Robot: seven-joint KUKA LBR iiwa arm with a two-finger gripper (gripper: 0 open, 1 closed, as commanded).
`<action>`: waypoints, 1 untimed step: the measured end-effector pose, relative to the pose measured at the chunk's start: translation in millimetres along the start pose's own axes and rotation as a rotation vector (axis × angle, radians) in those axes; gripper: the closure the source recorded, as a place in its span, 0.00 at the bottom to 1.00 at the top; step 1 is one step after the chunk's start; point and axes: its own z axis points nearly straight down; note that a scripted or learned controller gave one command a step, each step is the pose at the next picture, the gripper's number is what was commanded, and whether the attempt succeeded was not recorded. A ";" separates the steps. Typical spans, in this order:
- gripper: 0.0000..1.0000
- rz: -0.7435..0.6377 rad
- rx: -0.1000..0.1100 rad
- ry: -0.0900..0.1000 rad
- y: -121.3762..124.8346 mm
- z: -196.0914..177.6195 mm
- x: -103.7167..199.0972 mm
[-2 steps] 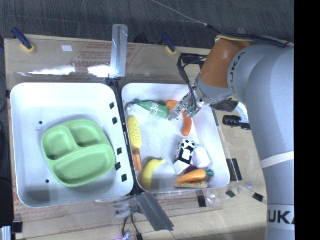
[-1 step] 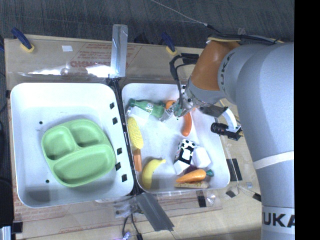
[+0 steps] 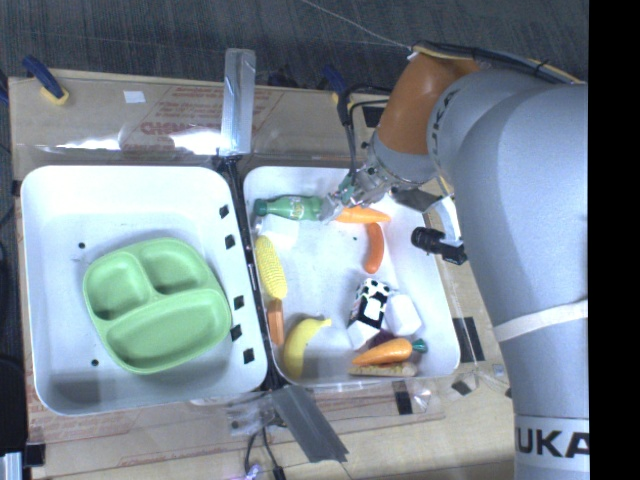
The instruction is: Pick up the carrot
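The carrot [image 3: 388,351] lies at the near edge of the right bin [image 3: 432,268], beside a banana [image 3: 299,341] and a black-and-white carton [image 3: 371,303]. Farther back sit corn [image 3: 270,267] and a green bottle [image 3: 290,207]. The gripper [image 3: 348,194] is low at the far end; whether its fingers are open, I cannot tell.

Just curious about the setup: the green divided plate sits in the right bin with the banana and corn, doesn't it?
Not quite. The camera view shows the green divided plate alone in the left bin. The banana and corn lie in the right bin.
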 end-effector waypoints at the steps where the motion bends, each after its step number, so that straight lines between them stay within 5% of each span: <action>1: 0.00 -0.080 -0.005 0.001 -4.5 18.0 -15.3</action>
